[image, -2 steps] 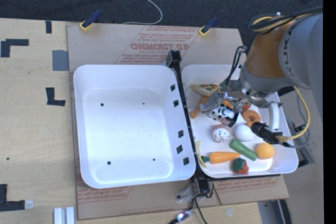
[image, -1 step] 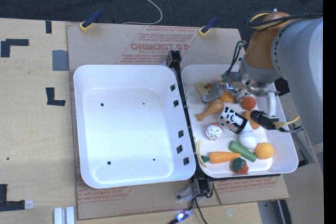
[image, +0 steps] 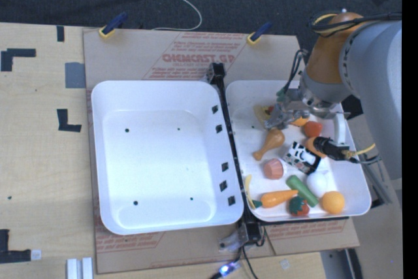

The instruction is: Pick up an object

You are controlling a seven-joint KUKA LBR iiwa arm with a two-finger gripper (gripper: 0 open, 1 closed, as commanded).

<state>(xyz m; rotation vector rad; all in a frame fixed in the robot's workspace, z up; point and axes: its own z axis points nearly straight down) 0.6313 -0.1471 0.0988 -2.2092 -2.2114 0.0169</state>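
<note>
Gripper [image: 282,115] sits low in the right bin [image: 358,204], over a tan drumstick-shaped toy [image: 270,143] lying at a slant among mixed toy foods. State of jaws cannot be determined.

Objects lie in right bin [image: 245,98], right half of frame. Tan drumstick [image: 270,142] at centre, slanted. Pink cylinder [image: 273,169] below it. Black-and-white toy [image: 300,155] to its right. Carrot [image: 279,198] and green cucumber [image: 302,190] near lower edge; orange ball [image: 333,202] at lower right corner. Red piece [image: 312,129] toward upper right.
</note>
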